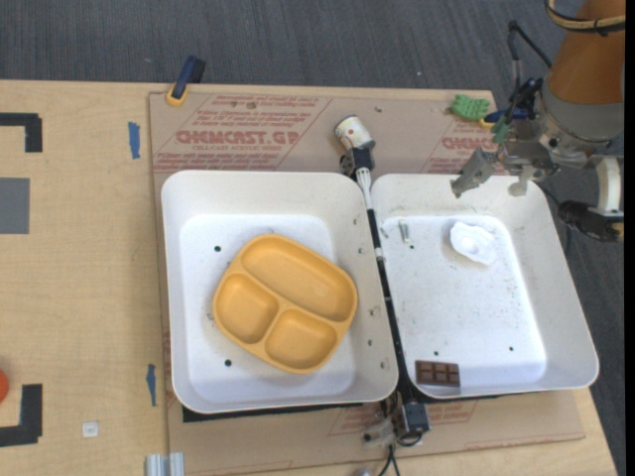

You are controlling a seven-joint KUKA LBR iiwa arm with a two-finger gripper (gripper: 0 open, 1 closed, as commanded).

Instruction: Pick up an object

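Note:
A yellow divided plate (286, 302) lies in the left bin (189, 226). In the right bin (556, 305) a crumpled white wad (474, 242) rests near the back, and a small brown chocolate-like bar (438, 373) lies on the front slope. A tiny pale piece (404, 231) sits near the bin's left wall. My gripper (491, 180) hangs over the right bin's back rim, just behind the white wad. It is open, with nothing between its fingers.
A white and black clip (352, 139) stands at the back where the two bins meet. A green object (467, 107) lies on the board behind the right bin, and a blue and yellow clamp (186, 78) sits at the board's back left corner.

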